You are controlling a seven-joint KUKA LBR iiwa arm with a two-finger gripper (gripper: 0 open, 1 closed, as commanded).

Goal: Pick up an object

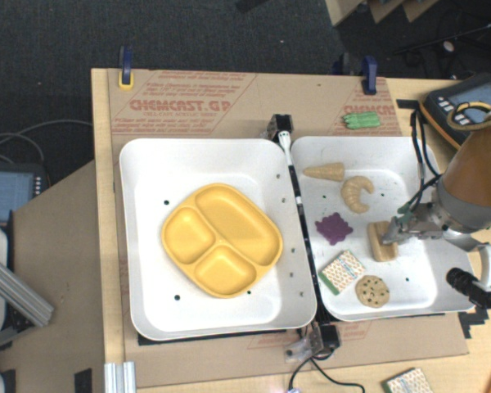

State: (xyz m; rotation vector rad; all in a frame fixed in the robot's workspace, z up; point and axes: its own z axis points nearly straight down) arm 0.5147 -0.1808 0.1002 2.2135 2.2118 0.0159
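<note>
In the right bin, nearest lies a cookie; just left, a patterned packet; farther, the gripper sits at a tan block, whether its fingers pinch it I cannot tell; beyond, a purple piece, croissant, cone; left bin holds a yellow divided plate.

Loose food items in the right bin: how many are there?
6: a cone at the bin's far left, croissant beside it, purple piece mid-left, tan block at the gripper, wrapped snack and cookie nearest. The arm may hide more.
</note>
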